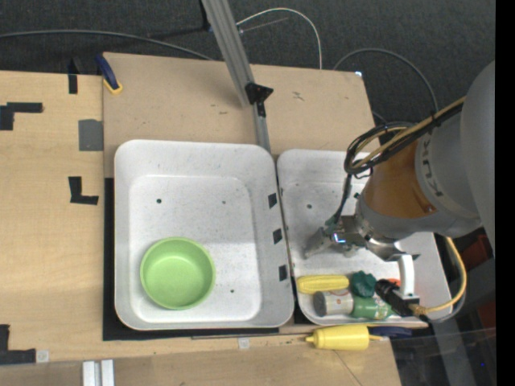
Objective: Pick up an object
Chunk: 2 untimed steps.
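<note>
A green bowl (178,273) is seen upright in the lower left of the left bin. A yellow corn cob (322,283), a green item (364,285) and a grey cylinder (331,302) (lying sideways) are clustered at the right bin's lower edge.

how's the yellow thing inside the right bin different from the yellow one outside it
The yellow piece in the right bin lies on the bin floor among other items; the yellow bottle-like object lies on the bench past the bin's near rim. The bin piece looks shorter and ridged; the outer one is smoother, with a narrow neck. Both lie sideways.
</note>
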{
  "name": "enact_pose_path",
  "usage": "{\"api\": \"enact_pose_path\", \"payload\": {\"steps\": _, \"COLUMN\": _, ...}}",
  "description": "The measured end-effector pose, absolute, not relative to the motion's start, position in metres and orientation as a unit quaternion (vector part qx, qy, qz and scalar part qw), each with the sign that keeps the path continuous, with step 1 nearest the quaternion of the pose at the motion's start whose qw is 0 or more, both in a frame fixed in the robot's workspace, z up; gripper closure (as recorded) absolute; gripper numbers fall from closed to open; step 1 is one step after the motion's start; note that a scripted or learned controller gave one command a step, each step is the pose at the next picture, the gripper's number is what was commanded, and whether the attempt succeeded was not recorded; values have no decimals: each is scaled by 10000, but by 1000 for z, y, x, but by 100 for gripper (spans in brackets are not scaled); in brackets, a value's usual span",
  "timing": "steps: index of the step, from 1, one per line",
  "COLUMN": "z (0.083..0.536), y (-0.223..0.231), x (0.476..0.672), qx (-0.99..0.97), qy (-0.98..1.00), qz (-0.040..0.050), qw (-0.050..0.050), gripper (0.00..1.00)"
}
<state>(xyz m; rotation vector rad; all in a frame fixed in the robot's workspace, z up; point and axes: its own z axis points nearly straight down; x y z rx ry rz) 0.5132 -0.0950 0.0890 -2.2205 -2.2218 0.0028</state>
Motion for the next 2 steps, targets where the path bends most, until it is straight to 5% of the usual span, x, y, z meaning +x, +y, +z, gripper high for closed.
{"api": "enact_pose_path", "payload": {"steps": 1, "z": 99, "y": -94, "x": 513, "qx": -7067, "qy": -7075, "qz": 9, "qw": 19, "gripper": 100}}
{"api": "enact_pose_path", "payload": {"steps": 2, "z": 141, "y": -92, "x": 510, "qx": -7066, "qy": -7076, "qz": -3, "qw": -1, "gripper": 100}}
